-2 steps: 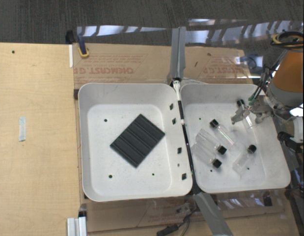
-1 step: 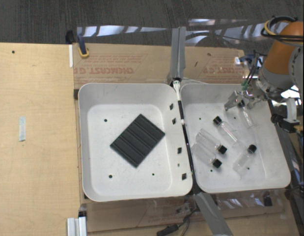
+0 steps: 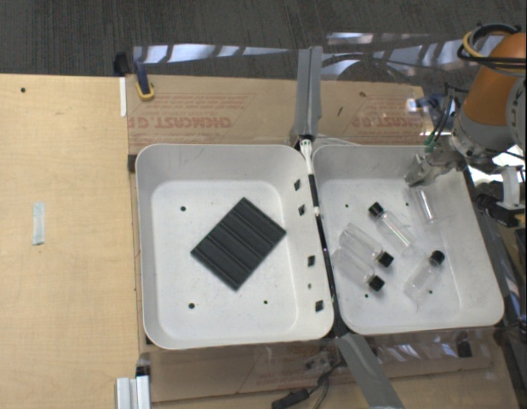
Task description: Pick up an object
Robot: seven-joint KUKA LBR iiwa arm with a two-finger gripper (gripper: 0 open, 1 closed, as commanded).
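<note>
Several clear plastic vials with black caps lie scattered in the right bin. One vial lies near the bin's middle, another vial is just left of it, and a third vial rests toward the front right. A capless clear tube lies near the back right. My gripper hangs low over the bin's back right part, just above that tube, on the grey arm with its orange band. A black ribbed square pad lies flat in the middle of the left bin.
A grey divider bar runs between the two bins at the back. Brown cardboard lies behind the bins, and a wooden tabletop stretches to the left. Cables and hardware crowd the right edge by the arm.
</note>
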